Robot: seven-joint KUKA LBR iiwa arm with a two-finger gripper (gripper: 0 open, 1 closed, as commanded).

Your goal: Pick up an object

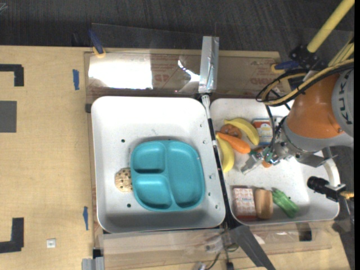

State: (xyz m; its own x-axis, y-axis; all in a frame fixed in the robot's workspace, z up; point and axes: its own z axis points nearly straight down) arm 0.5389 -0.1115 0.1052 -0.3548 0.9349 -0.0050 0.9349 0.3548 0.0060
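The right bin [315, 207] holds a yellow banana [227, 153], an orange carrot [235, 143], a second banana piece [246, 129], a small box [243, 201], a brown bread roll [263, 202] and a green piece [285, 202]. My gripper [256, 161] hangs low over the bin's middle, just right of the carrot and banana. Its grey fingers [249, 163] point left and appear to be spread with nothing between them. The arm's orange band [315, 114] sits above the bin's right side.
The left bin [107, 122] holds a teal divided plate [167, 174] and a speckled cookie [123, 179] at the plate's left edge. Cables and a yellow rod [332, 21] cross at the back right. Cardboard covers the bench to the left.
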